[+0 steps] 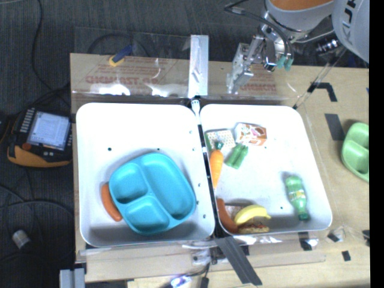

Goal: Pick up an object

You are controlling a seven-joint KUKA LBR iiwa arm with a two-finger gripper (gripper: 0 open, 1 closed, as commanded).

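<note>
Pincer: my pincer (240,77) hung above the bench's far edge, beyond the right bin (312,161); fingers looked slightly spread, pinching nothing.
Candidates: green bottle (296,195) lay alone near the right wall; banana (251,213), carrot (215,167), a small carton (251,134) and a small green bottle (237,155) crowded the left side.
Left bin: blue divided tray (153,191) with a sausage-like piece (110,201) touching its edge.
Best pick, I judged: the lone green bottle, well apart from its neighbours.
Approach: I wanted the fingers across its narrow width, descending straight.
Risk: round body could roll toward the wall.
</note>
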